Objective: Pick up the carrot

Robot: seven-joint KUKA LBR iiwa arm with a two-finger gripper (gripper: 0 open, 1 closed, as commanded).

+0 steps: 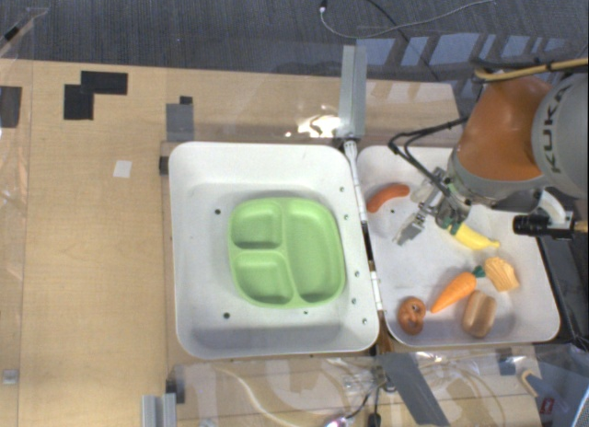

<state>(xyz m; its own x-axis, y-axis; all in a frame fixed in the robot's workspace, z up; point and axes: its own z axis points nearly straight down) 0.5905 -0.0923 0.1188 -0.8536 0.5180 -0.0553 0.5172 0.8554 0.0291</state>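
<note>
The carrot (pixel 453 292) is orange with a green top and lies slanted near the front of the right bin (pixel 396 264). My gripper (pixel 413 224) hangs over the middle of that bin, up and to the left of the carrot and apart from it. Its fingers (pixel 407 230) point down-left and stand open with nothing between them.
Around the carrot lie a red apple (pixel 411 315), a brown bread roll (pixel 479 312), a ridged yellow piece (pixel 502 274) and a banana (pixel 477 238). A sausage (pixel 387 195) lies at the bin's back left. The left bin (pixel 198 324) holds a green divided plate (pixel 285 250).
</note>
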